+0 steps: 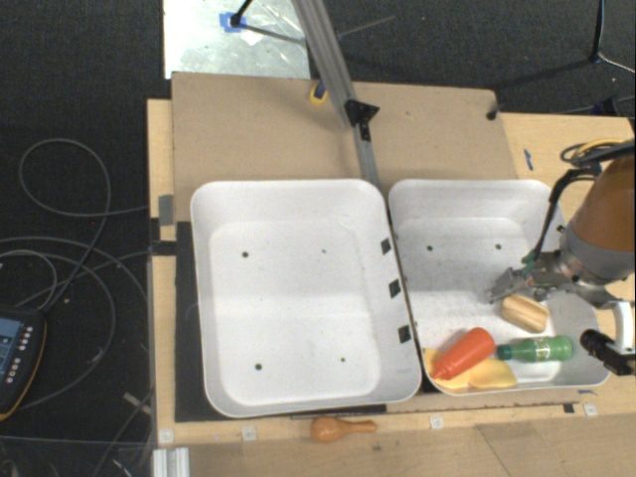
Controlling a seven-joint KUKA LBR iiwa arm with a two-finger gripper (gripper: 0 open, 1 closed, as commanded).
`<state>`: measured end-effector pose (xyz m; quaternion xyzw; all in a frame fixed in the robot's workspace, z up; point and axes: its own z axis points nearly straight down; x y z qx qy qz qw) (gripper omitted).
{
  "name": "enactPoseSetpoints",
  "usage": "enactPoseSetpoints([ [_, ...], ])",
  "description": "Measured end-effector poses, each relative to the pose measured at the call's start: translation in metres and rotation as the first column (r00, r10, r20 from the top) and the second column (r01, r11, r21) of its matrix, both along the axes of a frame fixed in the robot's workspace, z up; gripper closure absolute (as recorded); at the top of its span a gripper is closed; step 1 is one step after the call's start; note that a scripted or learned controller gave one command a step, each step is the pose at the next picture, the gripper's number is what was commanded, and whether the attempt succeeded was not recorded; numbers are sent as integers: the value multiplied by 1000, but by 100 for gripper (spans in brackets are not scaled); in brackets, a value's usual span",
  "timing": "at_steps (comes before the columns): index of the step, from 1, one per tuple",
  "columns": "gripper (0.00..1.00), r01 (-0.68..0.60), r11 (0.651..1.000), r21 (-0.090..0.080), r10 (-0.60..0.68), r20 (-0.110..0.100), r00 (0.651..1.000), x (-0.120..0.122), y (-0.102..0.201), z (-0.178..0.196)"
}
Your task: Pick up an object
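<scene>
Hovering low in the right bin (467,217), fingers (509,284) spread and holding nothing, just left of the tan block (525,313). Carrot (463,352), green bottle (537,349), yellow piece (489,376) lying lower right. Nothing lifted yet; closing and raising left.

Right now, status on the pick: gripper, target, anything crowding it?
Gripper low in right bin, nothing seen between fingers. Tan block just beside it. Orange carrot, green bottle, yellow piece bunched along near wall.
</scene>
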<state>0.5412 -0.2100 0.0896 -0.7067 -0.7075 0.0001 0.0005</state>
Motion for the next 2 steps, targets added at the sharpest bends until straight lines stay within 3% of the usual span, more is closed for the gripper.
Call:
enactPoseSetpoints([
  [1,100,0,1000,-1,0,4,1000,1,-1,12],
  [2,100,-6,1000,-3,6,8,1000,10,7,69],
])
